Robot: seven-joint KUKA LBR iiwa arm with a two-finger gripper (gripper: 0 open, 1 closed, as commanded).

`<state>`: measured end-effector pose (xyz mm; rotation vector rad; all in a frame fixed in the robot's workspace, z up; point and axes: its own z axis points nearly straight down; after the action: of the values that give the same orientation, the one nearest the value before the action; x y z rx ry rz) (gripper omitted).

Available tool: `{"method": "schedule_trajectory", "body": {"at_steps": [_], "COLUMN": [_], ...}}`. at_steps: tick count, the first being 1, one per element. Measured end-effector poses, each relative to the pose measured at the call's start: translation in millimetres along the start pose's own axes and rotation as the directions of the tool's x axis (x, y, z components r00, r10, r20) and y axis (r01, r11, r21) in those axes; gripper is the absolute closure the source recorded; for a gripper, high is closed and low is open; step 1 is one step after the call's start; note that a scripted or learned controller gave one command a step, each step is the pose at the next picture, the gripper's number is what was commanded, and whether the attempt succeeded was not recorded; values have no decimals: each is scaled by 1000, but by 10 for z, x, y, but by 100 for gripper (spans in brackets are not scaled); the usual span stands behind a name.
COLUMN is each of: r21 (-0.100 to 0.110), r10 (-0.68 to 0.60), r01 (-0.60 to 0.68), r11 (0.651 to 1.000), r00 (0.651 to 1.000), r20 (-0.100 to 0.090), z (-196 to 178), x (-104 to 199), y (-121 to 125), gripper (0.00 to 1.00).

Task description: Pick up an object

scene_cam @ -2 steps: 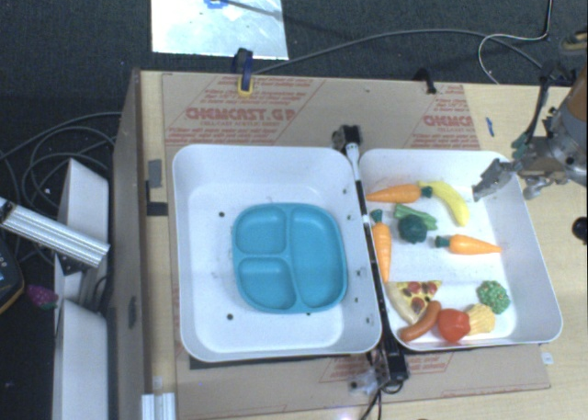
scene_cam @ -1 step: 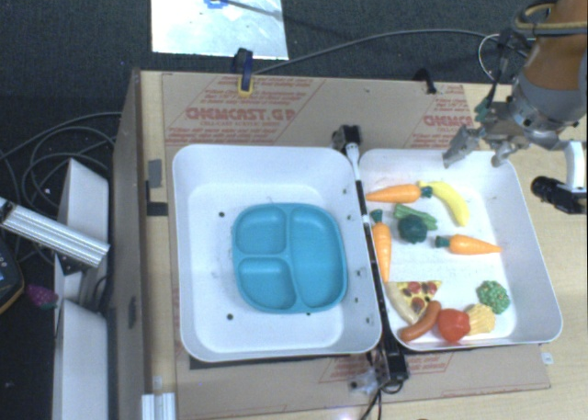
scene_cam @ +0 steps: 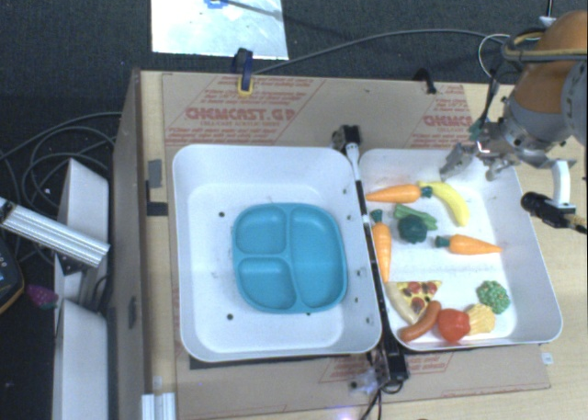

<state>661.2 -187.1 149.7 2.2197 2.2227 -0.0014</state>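
At the frame's right, the gripper [scene_cam: 475, 162] hovers with jaws spread wide, holding nothing, above the banana [scene_cam: 450, 200] in the right bin [scene_cam: 536, 271].

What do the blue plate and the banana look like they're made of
Blue plate: likely moulded plastic, matte, one even colour with rounded compartment ridges. Banana: probably toy plastic, smooth, uniform bright yellow with no blemishes, though the view is too coarse to be sure.

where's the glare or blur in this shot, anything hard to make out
Camera view: strong glare on the shiny sheet above the bench; gripper slightly soft, its fingers hard to read; the food toys such as the banana and the blue tray evenly lit and clear.
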Motion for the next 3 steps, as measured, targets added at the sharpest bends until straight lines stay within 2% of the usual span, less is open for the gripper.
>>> {"method": "schedule_trajectory", "body": {"at_steps": [1,2,3], "r21": [-3,-2,-3], "r10": [-4,-1,0], "r01": [4,1,0], "r11": [1000,1000,1000], "r00": [1000,1000,1000], "r20": [-1,0,0], "z": [189,415,285], "x": [217,177,183], "y": [26,-18,-112], "gripper": [0,0,0]}}
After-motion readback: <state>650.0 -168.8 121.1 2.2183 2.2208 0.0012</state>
